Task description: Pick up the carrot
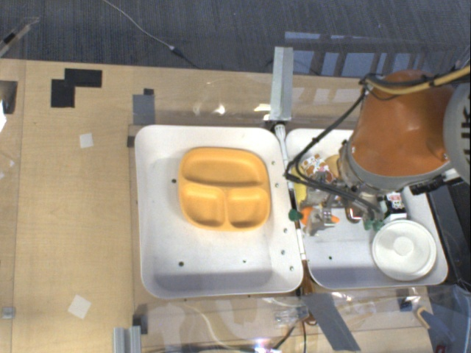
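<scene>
Over the right bin [324,271], arm [401,123] above carrot [329,215]

A divided tray [223,187] sits in the left bin [158,271]; a bowl [402,248] rests in the right bin [346,271], beneath the arm [401,127].

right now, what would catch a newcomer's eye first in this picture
The yellow divided tray stands out most, sitting in the middle of the left bin. Next comes the arm's big orange band, reaching over the right bin above a jumble of small objects at that bin's left side. A round white bowl sits in the near right corner of that bin.
</scene>
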Controlling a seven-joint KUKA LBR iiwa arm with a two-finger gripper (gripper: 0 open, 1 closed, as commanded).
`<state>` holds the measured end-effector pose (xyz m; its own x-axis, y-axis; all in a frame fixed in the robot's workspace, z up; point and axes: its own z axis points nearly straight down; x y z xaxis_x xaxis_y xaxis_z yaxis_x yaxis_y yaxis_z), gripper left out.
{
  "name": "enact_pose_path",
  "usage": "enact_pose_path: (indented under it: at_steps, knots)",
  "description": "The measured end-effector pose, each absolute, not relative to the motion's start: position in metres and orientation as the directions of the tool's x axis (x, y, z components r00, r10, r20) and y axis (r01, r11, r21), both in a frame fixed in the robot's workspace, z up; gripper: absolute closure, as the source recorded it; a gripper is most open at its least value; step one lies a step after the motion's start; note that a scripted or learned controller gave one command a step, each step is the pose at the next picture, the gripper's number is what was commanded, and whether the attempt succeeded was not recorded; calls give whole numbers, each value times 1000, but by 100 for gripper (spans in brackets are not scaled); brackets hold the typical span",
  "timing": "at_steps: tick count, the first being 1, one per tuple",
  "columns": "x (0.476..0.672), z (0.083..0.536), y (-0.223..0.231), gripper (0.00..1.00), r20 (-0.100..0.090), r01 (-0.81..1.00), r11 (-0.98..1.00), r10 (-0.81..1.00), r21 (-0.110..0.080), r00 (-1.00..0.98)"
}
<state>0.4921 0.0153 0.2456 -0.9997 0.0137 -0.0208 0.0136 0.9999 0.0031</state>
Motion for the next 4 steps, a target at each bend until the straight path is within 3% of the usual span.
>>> enact_pose_path:
  at_steps: [1,2,3,4]
  knots:
    - [486,183,111,100,-2,-53,999,-53,4,-999]
    - [514,319,91,100,-16,-177,984,-177,0,-984]
    - [561,423,34,100,-22,-269,963,-269,-6,-963]
    - [525,251,61,100,2,-306,952,-306,2,-952]
